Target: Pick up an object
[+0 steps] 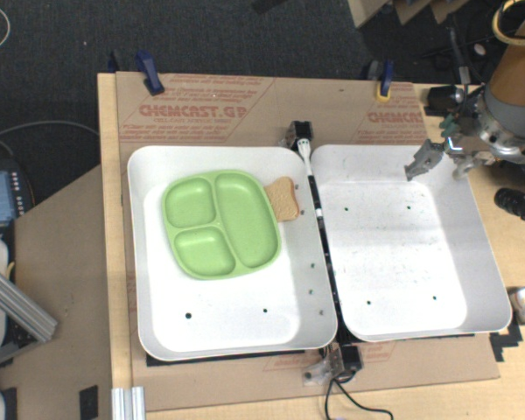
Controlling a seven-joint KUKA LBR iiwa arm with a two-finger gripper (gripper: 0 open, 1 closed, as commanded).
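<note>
A green divided plate (220,224) lies in the left bin (236,322). A small tan slab, like a cracker or a slice of toast (283,199), rests against the plate's right rim, close to the divide between the bins. My gripper (440,166) hangs over the far right corner of the right bin (402,261), well away from both objects. Its two grey fingers (418,164) are spread apart, and between them only the bin floor shows.
The two white bins sit side by side on a cardboard-covered bench (201,103), which is held by blue clamps (149,71) at the back edge. The arm's wrist and orange band (512,86) occupy the upper right. Cables run along the front edge.
</note>
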